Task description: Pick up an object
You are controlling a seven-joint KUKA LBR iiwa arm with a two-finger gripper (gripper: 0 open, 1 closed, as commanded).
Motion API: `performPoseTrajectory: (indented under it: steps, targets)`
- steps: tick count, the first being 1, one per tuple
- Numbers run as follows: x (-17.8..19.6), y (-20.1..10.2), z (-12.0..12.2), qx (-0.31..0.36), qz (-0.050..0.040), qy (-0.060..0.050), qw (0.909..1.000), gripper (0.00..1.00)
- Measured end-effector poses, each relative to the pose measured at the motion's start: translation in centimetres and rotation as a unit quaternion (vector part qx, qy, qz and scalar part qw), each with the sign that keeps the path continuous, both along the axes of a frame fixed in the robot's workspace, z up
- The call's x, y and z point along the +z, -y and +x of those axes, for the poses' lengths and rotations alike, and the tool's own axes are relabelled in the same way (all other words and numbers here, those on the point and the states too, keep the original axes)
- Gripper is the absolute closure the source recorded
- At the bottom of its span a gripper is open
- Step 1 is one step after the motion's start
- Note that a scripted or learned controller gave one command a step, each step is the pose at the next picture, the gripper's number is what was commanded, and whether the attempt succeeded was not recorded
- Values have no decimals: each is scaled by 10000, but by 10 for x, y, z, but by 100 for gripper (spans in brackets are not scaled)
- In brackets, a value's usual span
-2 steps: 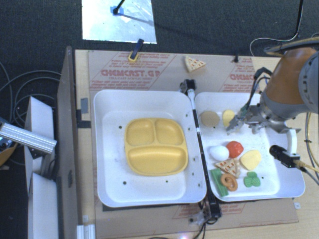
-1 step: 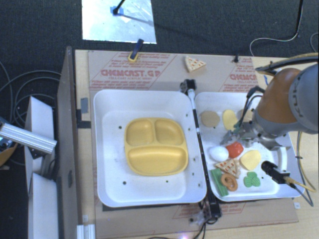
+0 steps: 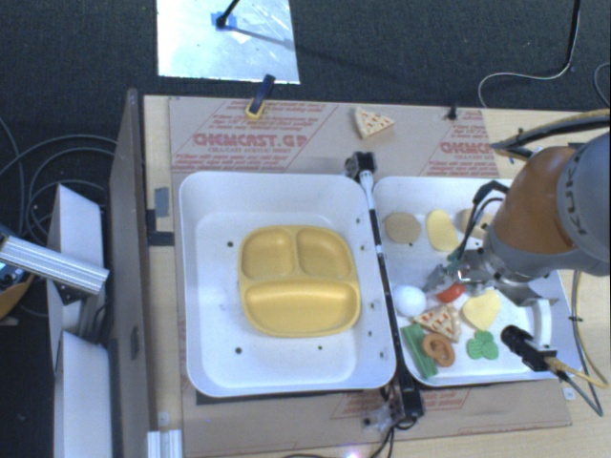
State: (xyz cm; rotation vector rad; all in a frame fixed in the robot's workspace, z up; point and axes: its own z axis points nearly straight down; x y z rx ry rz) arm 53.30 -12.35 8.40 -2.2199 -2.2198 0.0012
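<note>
Pretzel (image 3: 440,350), green pieces, pizza slice (image 3: 439,320): crowded; gripper (image 3: 456,280) fingers' state indiscernible; descend squarely over one item, avoiding neighbours.

The bench (image 3: 315,136) bears two white bins (image 3: 215,284) and a pizza-slice toy (image 3: 373,122).

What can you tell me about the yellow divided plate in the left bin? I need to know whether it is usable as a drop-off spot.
The yellow divided plate looks like matte plastic, rounded-rectangular, with three compartments: two small ones on the far side and one long one on the near side. It lies flat and upright, roughly in the middle of the left bin, resting on the bin's white floor. All three compartments look bare, and nothing else touches it.
</note>
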Motion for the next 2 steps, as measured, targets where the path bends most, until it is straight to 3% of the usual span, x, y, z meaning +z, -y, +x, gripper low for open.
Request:
performPoseTrajectory:
  steps: [1,2]
  targets:
    - [11,0,2,4,-4,25,10000,100]
    - [106,-83,40,70,9,76,9999,100]
